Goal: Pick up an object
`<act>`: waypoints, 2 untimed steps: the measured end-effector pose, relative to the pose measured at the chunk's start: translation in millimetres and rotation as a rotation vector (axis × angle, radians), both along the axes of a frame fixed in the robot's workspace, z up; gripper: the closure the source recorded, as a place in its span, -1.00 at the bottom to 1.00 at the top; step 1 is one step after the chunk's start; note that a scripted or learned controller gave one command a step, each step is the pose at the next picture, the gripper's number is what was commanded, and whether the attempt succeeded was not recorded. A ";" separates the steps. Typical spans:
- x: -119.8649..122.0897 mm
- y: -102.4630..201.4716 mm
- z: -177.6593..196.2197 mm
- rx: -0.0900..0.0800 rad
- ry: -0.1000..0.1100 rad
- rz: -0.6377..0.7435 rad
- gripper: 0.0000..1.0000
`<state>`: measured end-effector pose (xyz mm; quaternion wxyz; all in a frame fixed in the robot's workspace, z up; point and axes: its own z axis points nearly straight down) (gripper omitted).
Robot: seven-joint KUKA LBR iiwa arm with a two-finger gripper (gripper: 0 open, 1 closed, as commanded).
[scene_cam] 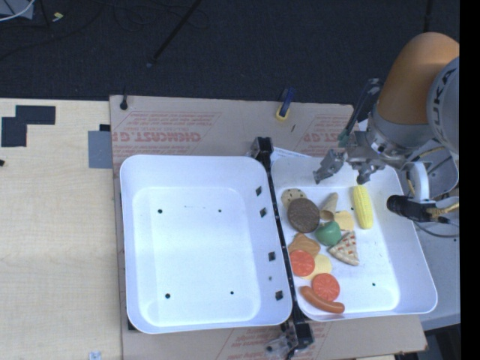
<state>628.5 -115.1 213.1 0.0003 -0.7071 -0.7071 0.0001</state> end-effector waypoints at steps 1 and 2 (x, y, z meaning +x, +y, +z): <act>16.4 28.8 -127.3 0.001 -0.001 0.001 -1.00; -51.4 -16.8 -124.8 0.001 0.006 -0.003 -1.00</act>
